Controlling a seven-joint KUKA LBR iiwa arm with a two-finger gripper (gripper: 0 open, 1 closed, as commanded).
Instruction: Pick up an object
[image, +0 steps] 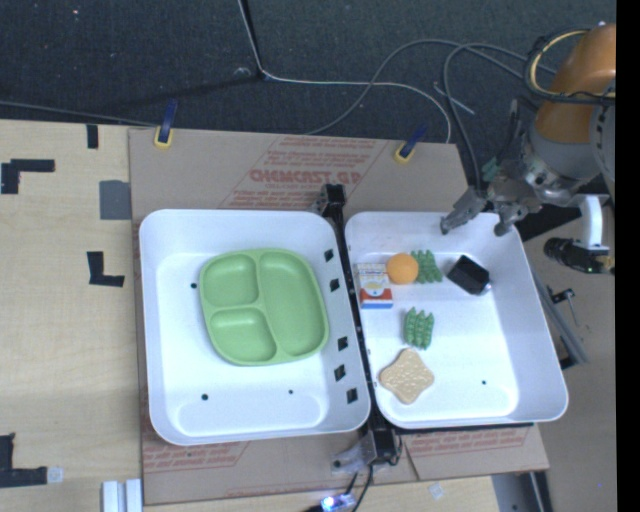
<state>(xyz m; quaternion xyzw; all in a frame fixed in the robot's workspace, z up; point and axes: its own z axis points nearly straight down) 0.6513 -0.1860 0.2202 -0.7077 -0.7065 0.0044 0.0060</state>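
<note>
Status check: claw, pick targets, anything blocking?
Claw open, holding nothing, over right bin's far edge. Nearest: black block, orange ball. Nothing between.

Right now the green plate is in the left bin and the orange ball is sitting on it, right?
Not quite. The green plate is in the left bin, but the orange ball is in the right bin, beside a small box. The camera view shows it.
</note>
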